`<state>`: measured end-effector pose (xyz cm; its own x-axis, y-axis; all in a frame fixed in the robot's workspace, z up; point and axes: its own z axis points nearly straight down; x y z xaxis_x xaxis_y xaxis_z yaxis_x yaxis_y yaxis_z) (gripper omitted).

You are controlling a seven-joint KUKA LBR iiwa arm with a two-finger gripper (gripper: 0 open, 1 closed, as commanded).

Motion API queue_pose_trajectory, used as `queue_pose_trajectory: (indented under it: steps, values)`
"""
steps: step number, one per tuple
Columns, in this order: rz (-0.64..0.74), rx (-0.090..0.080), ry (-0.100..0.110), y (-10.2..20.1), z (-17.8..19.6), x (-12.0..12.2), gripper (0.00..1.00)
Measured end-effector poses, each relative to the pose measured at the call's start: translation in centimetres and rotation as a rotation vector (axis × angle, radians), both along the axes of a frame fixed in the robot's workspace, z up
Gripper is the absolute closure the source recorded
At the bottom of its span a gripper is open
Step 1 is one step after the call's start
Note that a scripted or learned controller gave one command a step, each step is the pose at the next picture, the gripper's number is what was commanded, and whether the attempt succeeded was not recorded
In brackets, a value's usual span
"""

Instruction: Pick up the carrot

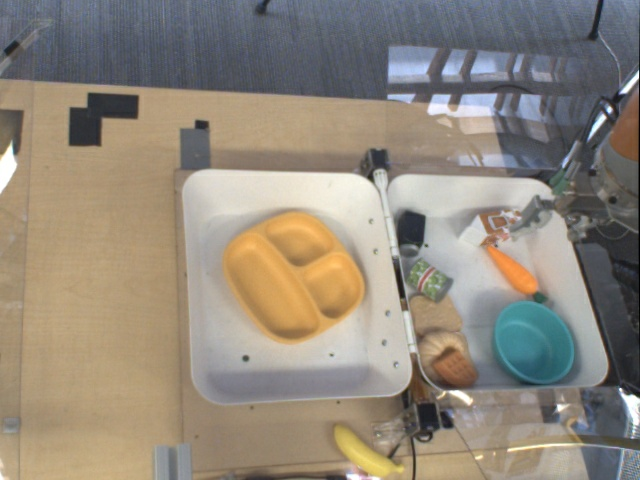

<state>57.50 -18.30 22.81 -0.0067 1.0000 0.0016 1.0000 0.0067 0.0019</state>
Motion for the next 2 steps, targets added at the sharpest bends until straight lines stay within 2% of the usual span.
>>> queue_pose_trajectory:
  steps: [1,2]
  values:
    - [-0.1,0.001,-0.006,-1.8,-13.1,-2.0,0.0]
    - [-0.098,0.002,-0.008,-1.7,-12.0,-1.8,1.0]
